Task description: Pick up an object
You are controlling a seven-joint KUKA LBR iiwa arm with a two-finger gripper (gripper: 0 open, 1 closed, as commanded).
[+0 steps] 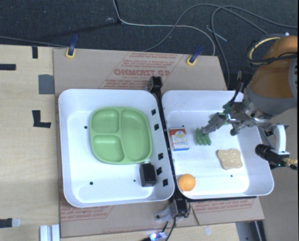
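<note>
The grey and orange robot arm (275,79) is cut off by the right edge. The gripper (208,130) overlaps the small green leafy toy (203,137), hiding its upper part (finger contact cannot be judged). Print on the small red and white carton (179,138) is too small to read.

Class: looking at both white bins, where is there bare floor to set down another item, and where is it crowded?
Free: the right bin's far strip above the small red-and-white carton, and the left bin's near-left corner below the green divided plate. Crowded: the right bin's middle, around the carton, green toy, tan bread slice and pincer.
</note>
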